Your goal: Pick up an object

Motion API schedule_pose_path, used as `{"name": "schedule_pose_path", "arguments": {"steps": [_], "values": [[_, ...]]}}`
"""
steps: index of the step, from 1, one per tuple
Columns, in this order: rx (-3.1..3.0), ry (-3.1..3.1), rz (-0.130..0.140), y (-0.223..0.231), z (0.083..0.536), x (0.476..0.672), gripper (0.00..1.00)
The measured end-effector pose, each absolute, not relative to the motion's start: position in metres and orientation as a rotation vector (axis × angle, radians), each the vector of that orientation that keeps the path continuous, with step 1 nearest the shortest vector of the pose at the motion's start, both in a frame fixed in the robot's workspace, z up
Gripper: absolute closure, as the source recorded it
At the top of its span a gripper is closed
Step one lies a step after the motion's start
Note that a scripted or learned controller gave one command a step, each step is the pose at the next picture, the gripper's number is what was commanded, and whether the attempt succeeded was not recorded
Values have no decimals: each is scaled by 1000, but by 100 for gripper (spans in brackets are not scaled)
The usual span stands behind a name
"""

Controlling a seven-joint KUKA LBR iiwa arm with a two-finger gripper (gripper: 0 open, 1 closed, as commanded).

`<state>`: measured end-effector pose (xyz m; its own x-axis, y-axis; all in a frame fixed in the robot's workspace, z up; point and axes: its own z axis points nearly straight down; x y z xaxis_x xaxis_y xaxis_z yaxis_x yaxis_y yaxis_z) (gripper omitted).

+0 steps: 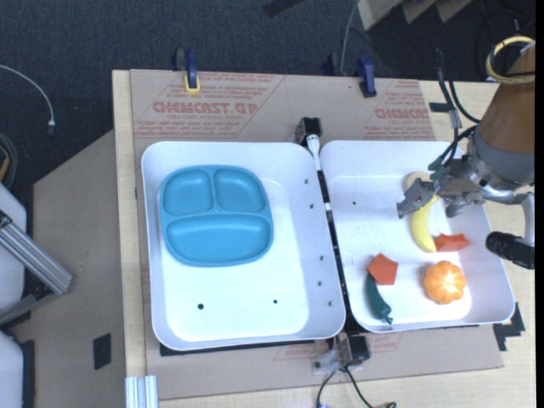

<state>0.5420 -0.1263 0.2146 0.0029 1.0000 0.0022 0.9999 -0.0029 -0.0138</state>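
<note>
two white bins sit on the bench; my gripper (pixel 435 195) hangs over the right bin (pixel 365 164), fingers spread and holding nothing. just below them lies the banana (pixel 422 228), its long axis running far to near.

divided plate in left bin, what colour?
Light blue all over. The divided plate shows plainly in the camera view.
</note>
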Motion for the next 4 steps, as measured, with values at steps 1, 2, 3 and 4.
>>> {"name": "schedule_pose_path", "arguments": {"steps": [1,2,3,4], "values": [[-2221,-2221,0,-126,221,545,0],[-2217,-2216,6,-126,177,538,0],[-2216,-2216,6,-125,112,538,0],[-2219,-2218,3,-124,83,538,0]]}}
